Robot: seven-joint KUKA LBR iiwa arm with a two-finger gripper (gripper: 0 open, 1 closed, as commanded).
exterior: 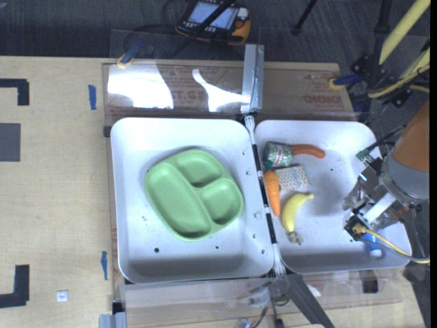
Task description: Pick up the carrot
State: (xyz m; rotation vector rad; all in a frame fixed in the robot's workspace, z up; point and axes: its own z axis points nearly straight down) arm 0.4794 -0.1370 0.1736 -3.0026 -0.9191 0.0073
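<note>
The carrot (273, 191) is orange and lies lengthwise along the left wall of the right bin (328, 251), next to the banana (294, 212). The gripper (356, 215) hangs over the right part of the same bin, well to the right of the carrot and apart from it. Bare bin floor lies between them. Nothing is seen in the gripper's grasp.
Near the carrot are a green can (278, 155), a red-orange chili-like piece (308, 152) and a speckled packet (292, 178). A green divided plate (194, 193) sits in the left bin (130, 183). The divider wall (263, 203) runs just left of the carrot.
</note>
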